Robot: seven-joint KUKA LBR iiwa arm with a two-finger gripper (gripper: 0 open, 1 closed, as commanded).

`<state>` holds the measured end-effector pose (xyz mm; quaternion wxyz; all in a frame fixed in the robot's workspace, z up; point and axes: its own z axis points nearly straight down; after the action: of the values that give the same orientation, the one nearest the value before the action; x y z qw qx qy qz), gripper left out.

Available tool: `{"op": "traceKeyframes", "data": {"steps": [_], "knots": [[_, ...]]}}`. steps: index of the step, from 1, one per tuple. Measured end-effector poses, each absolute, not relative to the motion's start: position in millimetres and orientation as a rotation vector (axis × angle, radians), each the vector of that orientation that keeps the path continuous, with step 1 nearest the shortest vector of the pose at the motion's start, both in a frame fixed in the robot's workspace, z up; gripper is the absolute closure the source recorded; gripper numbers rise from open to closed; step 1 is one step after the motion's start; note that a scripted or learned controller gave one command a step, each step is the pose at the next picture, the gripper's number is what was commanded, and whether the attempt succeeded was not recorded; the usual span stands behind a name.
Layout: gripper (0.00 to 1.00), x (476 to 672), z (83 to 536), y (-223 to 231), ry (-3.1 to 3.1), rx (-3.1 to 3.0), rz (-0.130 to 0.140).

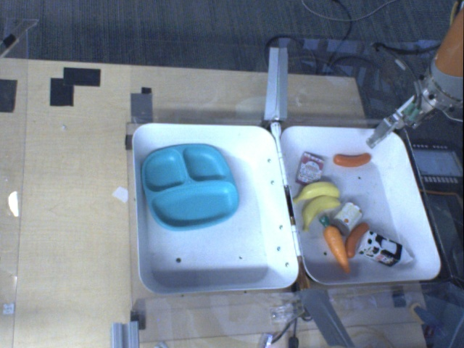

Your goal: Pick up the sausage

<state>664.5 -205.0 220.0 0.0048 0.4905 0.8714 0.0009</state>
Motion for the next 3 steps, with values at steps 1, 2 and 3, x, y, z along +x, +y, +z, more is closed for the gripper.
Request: {"op": "traceKeyframes", "data": {"steps": [1, 2, 3], "knots": [[0.0, 662.8, 95, -204, 2.703, 1.594, 0.003], [0.0, 668.4, 202, -202, 2.716, 1.56, 0.004], [1.0, 670.7, 213, -202, 2.713, 1.551, 0.008]]}}
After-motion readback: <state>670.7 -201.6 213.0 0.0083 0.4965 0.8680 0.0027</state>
